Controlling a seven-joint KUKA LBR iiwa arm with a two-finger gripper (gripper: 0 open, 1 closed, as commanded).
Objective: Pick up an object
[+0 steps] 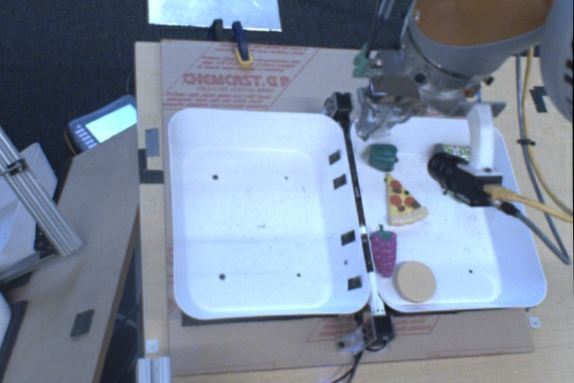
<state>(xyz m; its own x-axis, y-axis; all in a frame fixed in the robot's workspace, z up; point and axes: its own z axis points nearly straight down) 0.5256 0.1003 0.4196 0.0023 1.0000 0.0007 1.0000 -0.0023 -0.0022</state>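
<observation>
My gripper [381, 123] hovers above the green pepper [383, 156]; can't tell jaws' state. Risk: pepper near bin wall [352, 184], could skid away.

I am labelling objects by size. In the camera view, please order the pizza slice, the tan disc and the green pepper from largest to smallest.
1. pizza slice and tan disc: they look about alike, so I do not rank them.
2. green pepper: smallest.

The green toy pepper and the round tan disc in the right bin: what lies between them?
In the camera view, between the green toy pepper and the round tan disc lie the pizza slice and, lower, the purple grape bunch, on the right bin.
</observation>
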